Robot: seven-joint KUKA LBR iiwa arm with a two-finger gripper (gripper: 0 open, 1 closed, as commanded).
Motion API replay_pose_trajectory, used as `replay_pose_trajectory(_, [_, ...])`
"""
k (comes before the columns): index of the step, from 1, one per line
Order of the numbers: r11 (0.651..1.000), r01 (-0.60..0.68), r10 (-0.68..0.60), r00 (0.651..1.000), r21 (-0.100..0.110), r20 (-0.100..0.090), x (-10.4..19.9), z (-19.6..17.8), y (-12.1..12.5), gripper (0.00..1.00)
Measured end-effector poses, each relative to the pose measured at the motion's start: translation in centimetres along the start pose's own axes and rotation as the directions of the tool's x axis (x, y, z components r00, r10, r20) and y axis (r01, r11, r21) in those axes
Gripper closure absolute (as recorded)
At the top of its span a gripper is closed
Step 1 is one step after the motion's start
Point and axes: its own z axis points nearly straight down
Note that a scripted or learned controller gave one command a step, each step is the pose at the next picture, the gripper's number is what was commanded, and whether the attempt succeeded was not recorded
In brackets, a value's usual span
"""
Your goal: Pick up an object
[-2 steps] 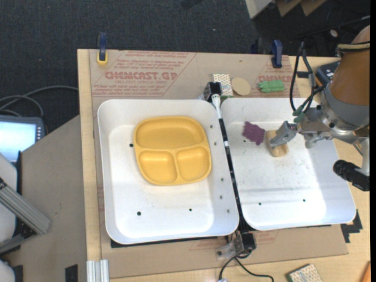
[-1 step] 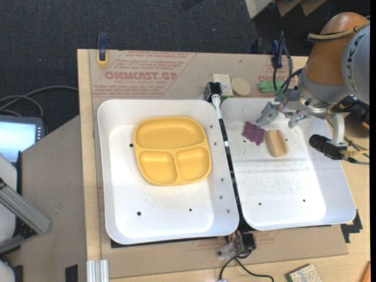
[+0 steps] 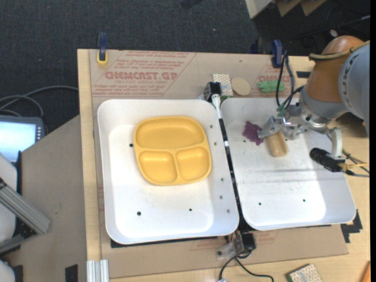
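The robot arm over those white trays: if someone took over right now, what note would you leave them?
Gripper: low in the right bin, over a tan cylinder; whether it grips is unclear.
Things: purple piece beside the cylinder, in the same bin; yellow divided tray in the left bin.
Done: arm has reached the objects.
Left: no lift seen yet; confirm a grasp, then raise.

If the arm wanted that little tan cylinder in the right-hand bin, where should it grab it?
Probably across the round sides of the tan cylinder, near its middle, coming straight down from above. It appears to lie on the floor of the right bin, with bare floor on its left and right. The purple object sits close at its upper left, so avoid that end.
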Motion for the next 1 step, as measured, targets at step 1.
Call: replay_pose_trajectory(1, [1.000,0.002,-0.002,1.000,-0.006,0.002,0.15,-1.46,0.15,1.00])
